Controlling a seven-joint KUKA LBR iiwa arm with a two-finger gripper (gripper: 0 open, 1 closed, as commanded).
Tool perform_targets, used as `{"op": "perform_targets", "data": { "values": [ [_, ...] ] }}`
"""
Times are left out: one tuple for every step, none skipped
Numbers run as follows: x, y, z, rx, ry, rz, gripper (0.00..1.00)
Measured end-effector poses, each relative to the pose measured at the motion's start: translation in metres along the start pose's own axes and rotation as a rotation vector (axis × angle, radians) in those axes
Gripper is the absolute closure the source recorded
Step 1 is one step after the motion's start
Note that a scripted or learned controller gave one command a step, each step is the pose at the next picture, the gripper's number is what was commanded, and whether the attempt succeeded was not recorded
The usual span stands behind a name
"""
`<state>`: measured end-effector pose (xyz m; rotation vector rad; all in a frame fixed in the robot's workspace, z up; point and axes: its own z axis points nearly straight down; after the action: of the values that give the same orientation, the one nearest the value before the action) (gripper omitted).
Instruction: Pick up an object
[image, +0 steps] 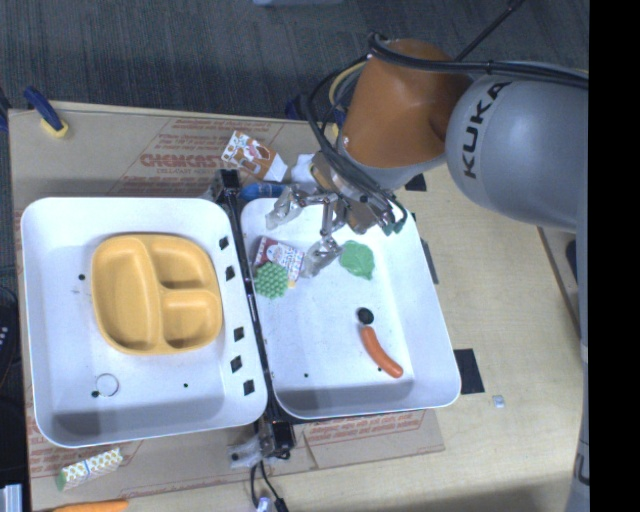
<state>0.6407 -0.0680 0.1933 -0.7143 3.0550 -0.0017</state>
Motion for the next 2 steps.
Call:
{"op": "perform_targets", "data": {
  "values": [
    [0.112,-0.017,0.054,-0.003,0.007,0.097,0.0],
    [0.168,-0.02,0.101,-0.004,0.006,-0.119,0.0]
  ]
}}
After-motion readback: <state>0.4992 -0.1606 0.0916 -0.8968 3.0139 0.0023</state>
